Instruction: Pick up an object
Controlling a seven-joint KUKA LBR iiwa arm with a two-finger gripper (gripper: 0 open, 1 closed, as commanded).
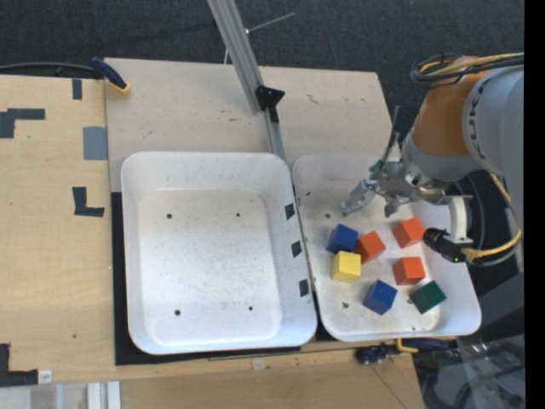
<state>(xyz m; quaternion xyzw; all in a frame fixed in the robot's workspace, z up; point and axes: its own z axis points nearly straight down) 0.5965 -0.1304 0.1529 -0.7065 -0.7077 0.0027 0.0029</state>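
Your gripper (pixel 375 196) hangs over the far part of the right bin (pixel 332 173), fingers spread apart with nothing between them. One fingertip (pixel 347 206) points down toward the bin's left side, the other (pixel 393 208) sits closer to the arm.

The main risk I judge from here is crowding. Just below the gripper, toward the bin's near edge, the blocks lie tightly packed: a blue cube (pixel 343 238) touches or nearly touches a yellow cube (pixel 347 266) and an orange cube (pixel 371 245). If you descend on any of these 3, a finger could land on top of a neighbour or shove the group aside instead of closing around 1 block. The orange cube nearest the arm side (pixel 409 231) lies just below the right fingertip and looks more isolated, so it seems the safer target.

Farther from the gripper, near the bin's front, sit another orange cube (pixel 410 269), a second blue cube (pixel 381 296) and a dark green cube (pixel 428 296). That makes 7 blocks in the right bin. The left bin (pixel 136 177), well off to the gripper's left, holds no blocks that you can see.
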